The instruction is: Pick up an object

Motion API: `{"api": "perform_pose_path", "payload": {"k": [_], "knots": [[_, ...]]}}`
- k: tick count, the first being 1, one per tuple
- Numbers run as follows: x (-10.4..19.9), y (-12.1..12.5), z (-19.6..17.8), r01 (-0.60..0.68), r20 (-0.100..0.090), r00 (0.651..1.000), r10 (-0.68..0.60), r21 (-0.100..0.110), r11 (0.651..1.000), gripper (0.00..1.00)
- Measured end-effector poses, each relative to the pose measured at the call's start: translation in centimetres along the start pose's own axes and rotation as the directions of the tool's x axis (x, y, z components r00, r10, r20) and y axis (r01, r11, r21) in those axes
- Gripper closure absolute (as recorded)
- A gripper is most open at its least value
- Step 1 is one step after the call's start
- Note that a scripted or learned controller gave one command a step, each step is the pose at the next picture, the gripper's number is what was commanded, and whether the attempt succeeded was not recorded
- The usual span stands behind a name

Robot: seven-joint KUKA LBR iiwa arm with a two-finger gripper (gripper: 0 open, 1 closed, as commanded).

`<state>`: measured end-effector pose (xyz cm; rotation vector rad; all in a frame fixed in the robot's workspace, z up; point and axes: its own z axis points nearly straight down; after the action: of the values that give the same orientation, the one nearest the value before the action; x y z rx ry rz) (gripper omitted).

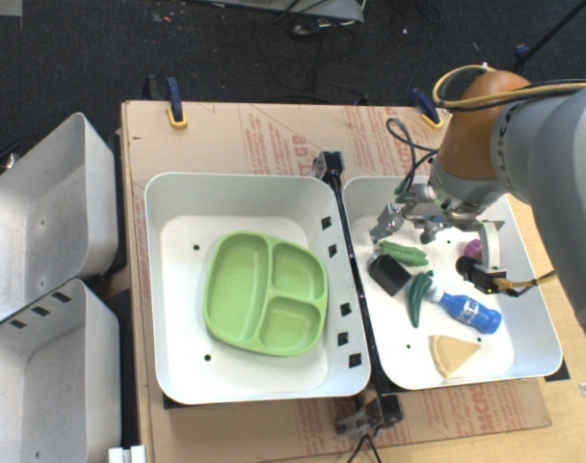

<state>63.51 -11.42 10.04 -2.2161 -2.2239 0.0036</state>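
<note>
Hovering over the right bin (534, 360) near its far left corner, the gripper (406, 222) seemingly has fingers spread, pinching nothing. Just below lie a green pepper (405, 253), black block (389, 274), and blue bottle (469, 312).

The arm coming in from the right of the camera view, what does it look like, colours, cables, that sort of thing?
The arm is a thick, rounded grey cylinder with a glossy orange band above the wrist. Below that sits a grey metal gripper assembly with dark fittings. A black cable loops out beside the wrist, and a yellowish cable curves over the orange band.
</note>
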Motion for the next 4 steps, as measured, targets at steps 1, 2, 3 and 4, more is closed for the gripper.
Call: {"api": "perform_pose_path", "payload": {"k": [1,2,3,4], "knots": [[0.0,0.0,0.8,-0.001,0.000,1.000,0.001,-0.002,1.000,0.00],[0.1,0.1,-0.3,-0.001,0.001,1.000,0.001,-0.005,1.000,1.00],[0.3,0.3,-4.6,-0.001,0.000,1.000,0.001,-0.008,1.000,1.00],[0.3,1.5,-9.7,-0.001,0.001,1.000,0.001,-0.010,1.000,1.00]]}}
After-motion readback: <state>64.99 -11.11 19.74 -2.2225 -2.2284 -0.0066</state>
